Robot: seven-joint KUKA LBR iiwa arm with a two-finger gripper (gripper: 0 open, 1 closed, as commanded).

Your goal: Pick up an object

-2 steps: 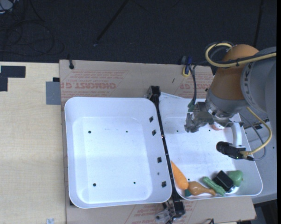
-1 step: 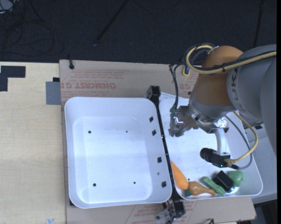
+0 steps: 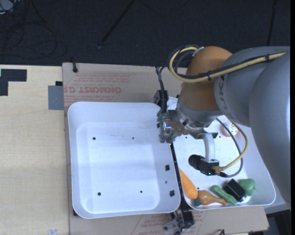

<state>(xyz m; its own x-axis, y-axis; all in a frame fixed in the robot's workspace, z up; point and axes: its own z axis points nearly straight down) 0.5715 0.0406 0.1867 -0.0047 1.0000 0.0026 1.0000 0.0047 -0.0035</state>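
orange carrot [image 3: 187, 182] lies in the right-hand bin [image 3: 224, 153]; gripper [image 3: 165, 127] hovers at its left rim, grip state unclear.

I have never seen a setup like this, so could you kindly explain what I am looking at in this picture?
One camera, fixed above a bench, looks down at a slant. The big grey and orange machine is a robot arm reaching in from the right; its job is to pick something up. Its gripper hangs over the rim between the left bin and the right bin. The right bin's near end holds a carrot, green pieces and a black block. I cannot tell whether anything is held.
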